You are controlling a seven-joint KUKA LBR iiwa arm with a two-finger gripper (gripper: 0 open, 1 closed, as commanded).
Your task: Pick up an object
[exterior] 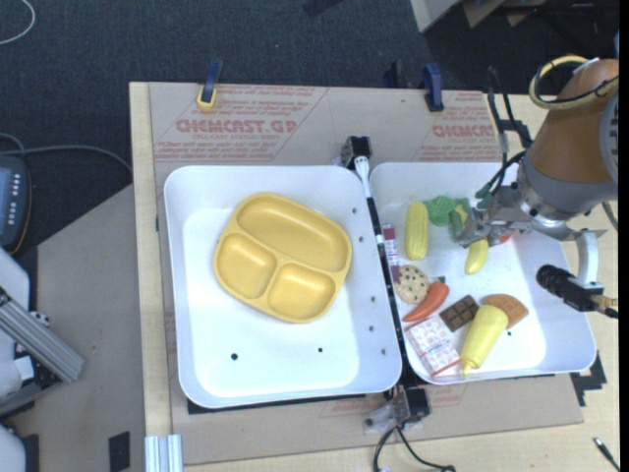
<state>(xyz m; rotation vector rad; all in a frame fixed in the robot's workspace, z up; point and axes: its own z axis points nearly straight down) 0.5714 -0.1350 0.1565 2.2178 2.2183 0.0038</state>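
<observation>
Looking down on the bench, I see two white bins side by side. The left bin carries a yellow divided tray, lying tilted, with three compartments. The right bin carries the small things: a corn cob upright near its left wall, a green leafy piece just beside the cob's top, a small yellow piece, a cookie, a carrot, a brown chocolate square, a brown bread-like slice, a yellow bottle-shaped piece and a red-and-white packet at the near edge.

My arm reaches in from the right, its orange band above the wrist. The jaws sit low over the upper middle of the right bin, between the green leafy piece and the small yellow piece, and just above the latter. I cannot tell whether the jaws are released or clenched; the dark hardware and cables there blur together, and I see nothing clearly between them. Every object appears to rest on the bin floor.
</observation>
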